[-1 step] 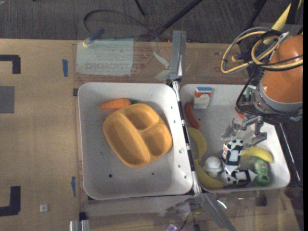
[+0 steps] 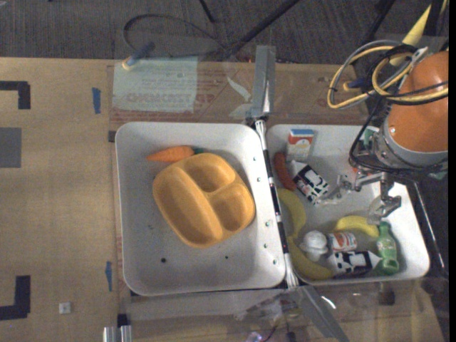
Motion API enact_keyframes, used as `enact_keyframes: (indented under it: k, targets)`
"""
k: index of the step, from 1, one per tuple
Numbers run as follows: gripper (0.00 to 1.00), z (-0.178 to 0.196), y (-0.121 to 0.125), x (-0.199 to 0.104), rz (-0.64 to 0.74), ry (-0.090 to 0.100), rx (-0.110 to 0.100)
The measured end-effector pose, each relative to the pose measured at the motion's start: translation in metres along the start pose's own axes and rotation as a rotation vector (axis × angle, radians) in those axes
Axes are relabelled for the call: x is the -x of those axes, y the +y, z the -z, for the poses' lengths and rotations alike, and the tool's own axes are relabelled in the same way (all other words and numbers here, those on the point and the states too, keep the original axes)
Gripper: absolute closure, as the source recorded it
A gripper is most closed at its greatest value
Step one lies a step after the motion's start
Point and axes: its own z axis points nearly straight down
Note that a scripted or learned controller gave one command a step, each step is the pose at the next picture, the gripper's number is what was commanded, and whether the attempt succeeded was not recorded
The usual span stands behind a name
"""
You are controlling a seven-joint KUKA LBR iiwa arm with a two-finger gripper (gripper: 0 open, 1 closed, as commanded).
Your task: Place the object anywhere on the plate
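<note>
A yellow divided plate lies in the left bin, and an orange carrot rests just beyond its far rim. My gripper hangs over the right bin under the arm's orange band. It is open, with its fingers spread wide and nothing between them. Beneath and around it lie a small yellow banana, a green bottle and a black-and-white carton.
The right bin also holds a white carton, a red sausage, a long banana, a red-labelled can and a cow-patterned box. A metal divider separates the bins. Cables loop behind the arm.
</note>
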Motion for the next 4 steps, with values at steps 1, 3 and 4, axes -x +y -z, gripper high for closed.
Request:
enact_keyframes:
  k: [1, 3, 4]
  targets:
    - [0.00, -0.117, -0.047, -0.022, -0.029, 0.000, -0.017]
    - [0.00, -0.090, -0.089, -0.031, -0.018, -0.001, -0.005]
    - [0.00, -0.024, -0.029, -0.083, -0.109, 0.001, -0.003]
